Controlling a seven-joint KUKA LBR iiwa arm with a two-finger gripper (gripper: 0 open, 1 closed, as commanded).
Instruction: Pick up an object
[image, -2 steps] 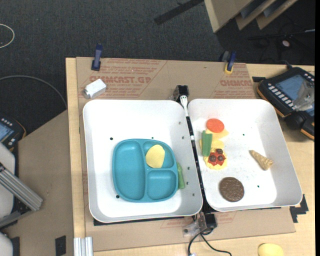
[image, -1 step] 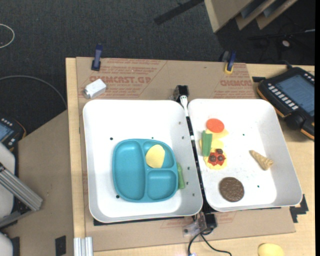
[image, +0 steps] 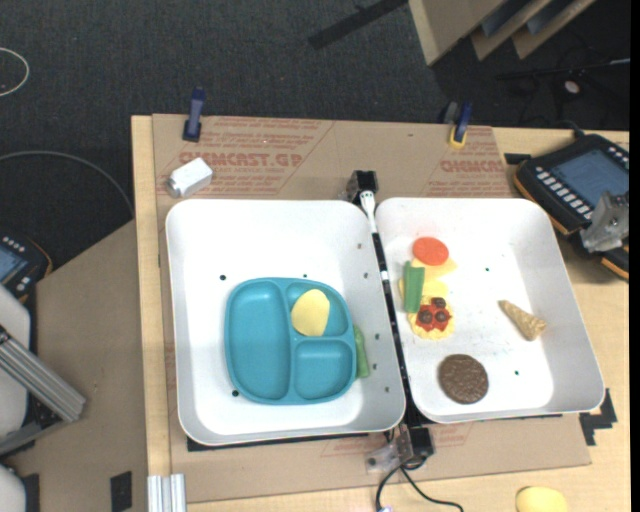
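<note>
Your candidates for a pick lie mostly in the right bin: an orange disc, a green stick on a yellow piece, a small dark-red cluster, a brown round patty and a tan cone. The patty and cone lie apart from the rest, so you would likely find them easiest to reach cleanly. In the left bin a teal divided tray holds a yellow lemon-like piece in its upper right compartment; a green strip, perhaps a bean, lies at the tray's right edge. You cannot tell the gripper's state. Both bins rest on the cardboard-covered surface.
</note>
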